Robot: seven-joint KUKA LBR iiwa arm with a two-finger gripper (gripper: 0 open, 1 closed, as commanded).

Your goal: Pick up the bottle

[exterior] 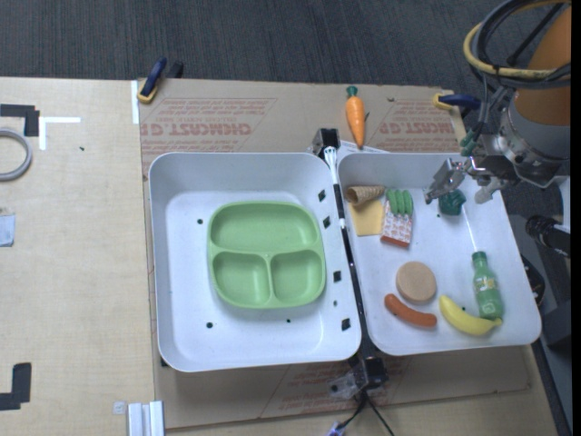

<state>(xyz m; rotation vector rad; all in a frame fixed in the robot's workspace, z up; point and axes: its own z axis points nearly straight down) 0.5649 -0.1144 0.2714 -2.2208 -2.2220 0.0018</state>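
basically nothing done yet. bottle (pixel 486 285), green with a yellow label, lies in the right bin (pixel 517 243) near its right wall, just beside the banana (pixel 468 317). gripper (pixel 460 182) hangs over the bin's far right corner, well apart from the bottle, close to a small dark green thing (pixel 451 203); cannot tell how it is set, nothing seen in it. left to do, by my read: move to the bottle, descend, grasp, lift.

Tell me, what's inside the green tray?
Nothing I can see: the green tray in the left bin has three bare compartments. Whatever lies under the tray is covered.
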